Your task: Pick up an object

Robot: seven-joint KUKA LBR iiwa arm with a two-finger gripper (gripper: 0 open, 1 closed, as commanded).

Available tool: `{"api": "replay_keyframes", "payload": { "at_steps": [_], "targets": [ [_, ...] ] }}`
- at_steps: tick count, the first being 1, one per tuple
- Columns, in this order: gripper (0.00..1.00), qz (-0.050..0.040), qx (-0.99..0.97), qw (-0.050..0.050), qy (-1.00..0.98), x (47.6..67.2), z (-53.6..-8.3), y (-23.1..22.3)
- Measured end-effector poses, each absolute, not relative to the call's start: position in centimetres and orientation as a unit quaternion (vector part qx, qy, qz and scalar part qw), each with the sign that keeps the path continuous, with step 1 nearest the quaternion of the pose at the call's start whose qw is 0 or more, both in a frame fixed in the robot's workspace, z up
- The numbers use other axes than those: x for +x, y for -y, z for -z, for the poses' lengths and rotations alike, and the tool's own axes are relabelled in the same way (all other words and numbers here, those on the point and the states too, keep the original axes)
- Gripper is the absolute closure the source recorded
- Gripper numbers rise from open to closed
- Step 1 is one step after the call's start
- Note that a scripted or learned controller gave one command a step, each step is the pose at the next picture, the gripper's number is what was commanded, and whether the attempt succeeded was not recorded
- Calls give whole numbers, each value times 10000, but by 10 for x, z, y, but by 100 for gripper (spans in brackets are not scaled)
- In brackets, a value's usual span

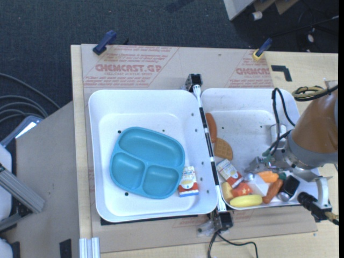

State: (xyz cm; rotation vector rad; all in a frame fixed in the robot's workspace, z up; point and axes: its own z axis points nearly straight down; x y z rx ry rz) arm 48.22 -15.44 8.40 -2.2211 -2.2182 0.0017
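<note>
Grey arm [309,155] with orange band, looping black cable [279,104].

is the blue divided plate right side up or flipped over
Right side up. The blue plate lies flat in the left bin, its three hollow compartments facing up with nothing in them.

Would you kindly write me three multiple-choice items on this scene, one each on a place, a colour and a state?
1. Where does the small carton lie?
A. left bin, beside the tray
B. right bin
C. on the floor

2. What colour is the divided tray?
A. red
B. blue
C. green

3. How does the banana lie?
A. hanging in the air
B. on the tray
C. flat in the right bin

Answers: 1 A, it touches the tray's right edge; 2 B, it is plainly light blue; 3 C, it rests at that bin's near edge.
</note>
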Motion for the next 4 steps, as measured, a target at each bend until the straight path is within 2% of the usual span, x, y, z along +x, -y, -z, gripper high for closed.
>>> {"api": "replay_keyframes", "payload": {
  "at_steps": [1,2,3,4],
  "targets": [
    [100,1,-7080,-3,7062,483,-94,154],
    [100,3,-7067,-1,7075,579,-182,116],
    [100,1,-7068,-5,7075,538,-247,101],
    [100,-8,-7066,20,7076,510,-260,67]
  ]
}}
